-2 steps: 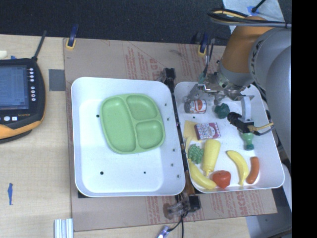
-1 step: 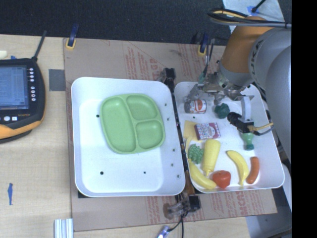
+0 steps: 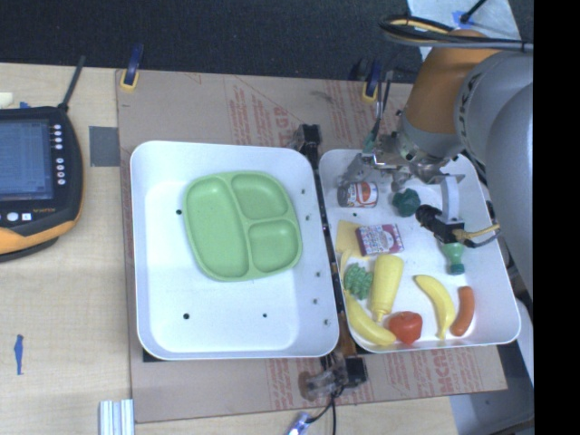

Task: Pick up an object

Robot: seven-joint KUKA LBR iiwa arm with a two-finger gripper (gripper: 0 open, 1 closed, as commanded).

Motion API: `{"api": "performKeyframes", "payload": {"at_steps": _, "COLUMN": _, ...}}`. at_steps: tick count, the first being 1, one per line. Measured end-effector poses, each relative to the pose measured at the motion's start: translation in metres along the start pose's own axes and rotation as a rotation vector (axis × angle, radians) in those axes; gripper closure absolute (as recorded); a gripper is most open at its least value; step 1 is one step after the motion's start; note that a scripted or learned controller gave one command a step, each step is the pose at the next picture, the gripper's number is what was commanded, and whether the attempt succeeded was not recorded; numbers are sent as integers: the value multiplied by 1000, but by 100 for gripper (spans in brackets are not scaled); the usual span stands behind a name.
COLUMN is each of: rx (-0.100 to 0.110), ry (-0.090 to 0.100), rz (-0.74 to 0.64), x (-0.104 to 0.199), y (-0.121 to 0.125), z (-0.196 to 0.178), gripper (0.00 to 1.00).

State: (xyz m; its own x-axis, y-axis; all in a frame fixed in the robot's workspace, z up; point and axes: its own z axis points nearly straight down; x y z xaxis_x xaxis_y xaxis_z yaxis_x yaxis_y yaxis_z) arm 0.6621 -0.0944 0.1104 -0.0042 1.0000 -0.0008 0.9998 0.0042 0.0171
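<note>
My gripper [image 3: 383, 165] hangs over the far end of the right bin [image 3: 507, 329], reaching in from the right. Just below it lies a small can with a red and white label [image 3: 360, 193], and a dark teal round object [image 3: 404, 200] sits right beside it. Nearer the front are a pink packet [image 3: 379, 239], a yellow bottle [image 3: 386, 284], a broccoli piece [image 3: 359, 281], two bananas [image 3: 438, 302], a red tomato [image 3: 406, 325], a hot dog [image 3: 463, 310] and a small teal item [image 3: 454, 259]. Nothing visibly hangs from the gripper.
The left bin [image 3: 163, 324] holds a green divided plate [image 3: 243, 224]. A handheld control pendant [image 3: 32, 175] lies on the bench at far left. The arm's grey and orange body [image 3: 471, 89] covers the right bin's far right corner.
</note>
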Motion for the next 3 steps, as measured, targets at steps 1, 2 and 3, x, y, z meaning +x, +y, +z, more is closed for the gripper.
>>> {"api": "performKeyframes", "payload": {"at_steps": 1, "rx": -12, "ry": -1, "rz": -1, "x": 1, "y": 4, "z": 4, "gripper": 0}}
{"api": "performKeyframes", "payload": {"at_steps": 2, "rx": -3, "ry": -1, "rz": -3, "x": 0, "y": 2, "z": -3, "gripper": 100}}
{"api": "performKeyframes", "payload": {"at_steps": 3, "rx": -3, "ry": -1, "rz": -3, "x": 0, "y": 2, "z": -3, "gripper": 0}}
